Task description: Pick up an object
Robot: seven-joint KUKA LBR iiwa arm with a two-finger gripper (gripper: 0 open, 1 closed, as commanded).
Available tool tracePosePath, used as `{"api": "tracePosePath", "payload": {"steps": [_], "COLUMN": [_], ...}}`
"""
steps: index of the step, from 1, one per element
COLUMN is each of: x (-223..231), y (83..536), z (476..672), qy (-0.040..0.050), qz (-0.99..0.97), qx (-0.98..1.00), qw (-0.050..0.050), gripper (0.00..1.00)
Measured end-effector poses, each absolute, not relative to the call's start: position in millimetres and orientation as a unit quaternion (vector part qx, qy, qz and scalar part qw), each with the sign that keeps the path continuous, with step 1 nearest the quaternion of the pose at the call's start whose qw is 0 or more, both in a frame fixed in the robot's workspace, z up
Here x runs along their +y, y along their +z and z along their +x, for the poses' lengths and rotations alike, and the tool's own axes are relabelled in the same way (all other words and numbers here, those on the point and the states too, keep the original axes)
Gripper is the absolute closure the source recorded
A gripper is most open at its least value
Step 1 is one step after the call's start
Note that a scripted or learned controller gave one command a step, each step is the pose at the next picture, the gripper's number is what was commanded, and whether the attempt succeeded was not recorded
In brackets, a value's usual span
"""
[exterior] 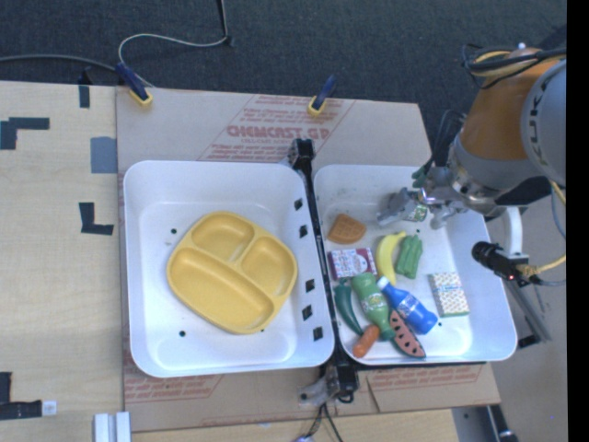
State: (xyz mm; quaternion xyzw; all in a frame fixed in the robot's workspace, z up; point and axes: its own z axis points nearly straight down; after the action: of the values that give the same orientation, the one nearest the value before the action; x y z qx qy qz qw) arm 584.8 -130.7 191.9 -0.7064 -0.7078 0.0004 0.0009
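The hand (411, 205) is too blurred to read its fingers, and the arm (515, 118) is cut off at the right edge

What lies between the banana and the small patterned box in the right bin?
In the camera view, a green toy lies against the banana; between it and the patterned box is bare white bin floor.

2 bins sit side by side on a cardboard sheet (267, 132) that covers the bench. The left bin (147, 247) holds a divided plate (230, 270) near its middle. The right bin (488, 330) holds a cluster of items. A wedge-shaped piece (347, 228) lies toward the back, with a small packet (350, 262) just in front of it. A banana (389, 254) lies right of the packet, touching a pickle-like piece (409, 256). A bottle (409, 308) lies in front of the banana, and a watermelon slice (406, 332) in front of the bottle. A small box (448, 294) lies right of the bottle. The gripper (414, 205) hangs over the bin's back part, behind the banana. 2 clamps (322, 98) grip the sheet's rear edge.
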Motion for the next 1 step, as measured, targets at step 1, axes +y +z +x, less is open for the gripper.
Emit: {"api": "tracePosePath", "payload": {"steps": [1], "x": [-110.9], "y": [89.1], "z": [553.1], "qy": [-0.0035], "qz": [-0.707], "qx": [-0.708], "qw": [-0.003], "gripper": [0.00]}}
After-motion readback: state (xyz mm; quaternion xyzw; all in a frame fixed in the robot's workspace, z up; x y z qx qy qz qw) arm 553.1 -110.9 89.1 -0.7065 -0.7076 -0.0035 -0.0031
